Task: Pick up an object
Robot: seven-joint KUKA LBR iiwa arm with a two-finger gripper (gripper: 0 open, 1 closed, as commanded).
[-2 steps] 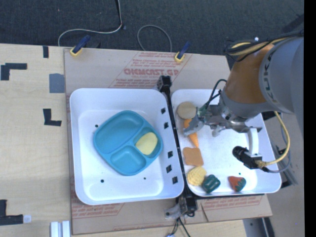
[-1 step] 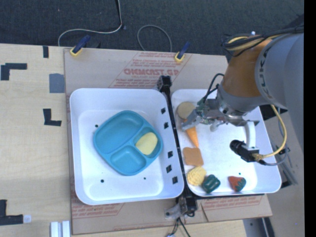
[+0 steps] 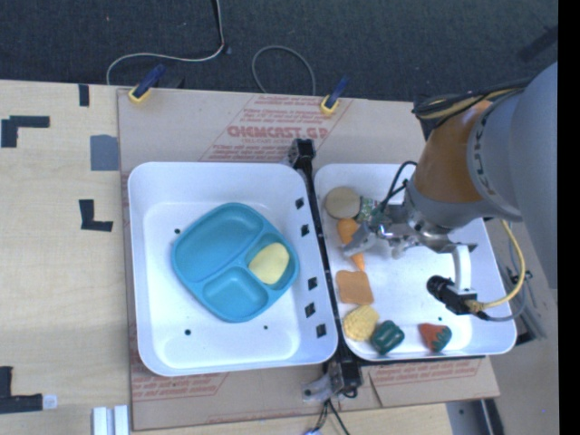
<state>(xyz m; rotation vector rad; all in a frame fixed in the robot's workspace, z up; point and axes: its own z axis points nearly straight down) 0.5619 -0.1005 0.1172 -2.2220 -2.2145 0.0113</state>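
Gripper [image 3: 370,234] is low at the far left of the right bin [image 3: 485,333], jaw state cannot tell, beside an orange piece [image 3: 348,230] and tan disc [image 3: 342,202]; advise centring on one item, clear of the bin wall, before closing.
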